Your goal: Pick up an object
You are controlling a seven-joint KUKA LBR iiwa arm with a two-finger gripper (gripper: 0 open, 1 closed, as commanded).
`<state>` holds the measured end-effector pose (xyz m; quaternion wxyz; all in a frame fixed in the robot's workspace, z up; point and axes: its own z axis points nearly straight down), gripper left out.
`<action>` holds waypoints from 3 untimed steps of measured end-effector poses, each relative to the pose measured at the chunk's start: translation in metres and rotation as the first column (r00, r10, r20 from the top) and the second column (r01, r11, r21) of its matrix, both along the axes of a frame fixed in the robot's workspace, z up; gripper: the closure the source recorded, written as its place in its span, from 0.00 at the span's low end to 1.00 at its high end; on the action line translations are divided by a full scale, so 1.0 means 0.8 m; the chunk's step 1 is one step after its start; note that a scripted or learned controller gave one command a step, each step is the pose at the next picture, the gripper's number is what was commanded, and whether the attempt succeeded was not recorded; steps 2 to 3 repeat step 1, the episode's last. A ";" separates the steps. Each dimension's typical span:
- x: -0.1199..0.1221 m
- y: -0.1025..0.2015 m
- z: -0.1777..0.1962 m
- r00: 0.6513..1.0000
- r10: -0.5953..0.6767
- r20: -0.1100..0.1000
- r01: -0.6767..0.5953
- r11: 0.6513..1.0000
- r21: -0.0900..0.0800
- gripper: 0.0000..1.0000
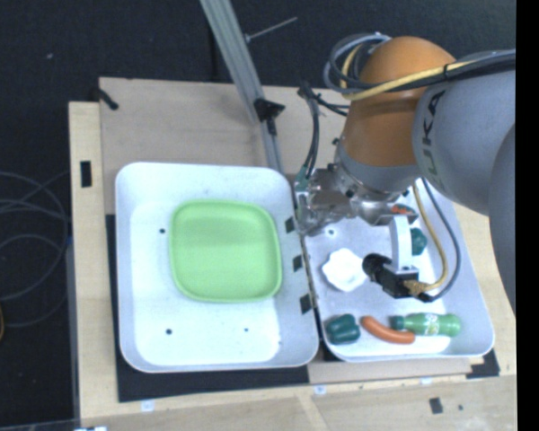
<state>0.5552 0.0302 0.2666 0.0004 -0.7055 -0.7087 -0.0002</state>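
You have the arm (467, 142) reaching in over the right bin (460, 287), and by the look of it the pick is not yet made. The left bin (144, 330) holds just a green plate (225, 250), lying flat in its middle. The gripper (316, 209) sits low at the right bin's upper-left corner, close against the wall shared by the two bins. From this angle the wrist hides it, so you cannot tell whether it is open or closed, or whether it has hold of anything. Everything you could pick seems to lie loose in the right bin, apart from the gripper. A green bottle (427, 323) lies on its side along the near wall, with an orange piece (386, 330) touching its left end. A white lump (344, 269) is mid-bin, a dark green block (343, 329) sits in the near-left corner, and a teal bit (418, 239) peeks out beneath the arm. I judge that the grasp and the lift are both left to do.
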 end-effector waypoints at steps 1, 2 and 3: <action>-0.007 0.066 -0.015 1.000 -0.001 0.000 0.001 1.000 0.000 1.00; -0.007 0.066 -0.015 1.000 -0.001 0.000 0.001 1.000 0.000 1.00; -0.007 0.066 -0.015 1.000 -0.001 0.000 0.001 1.000 0.000 1.00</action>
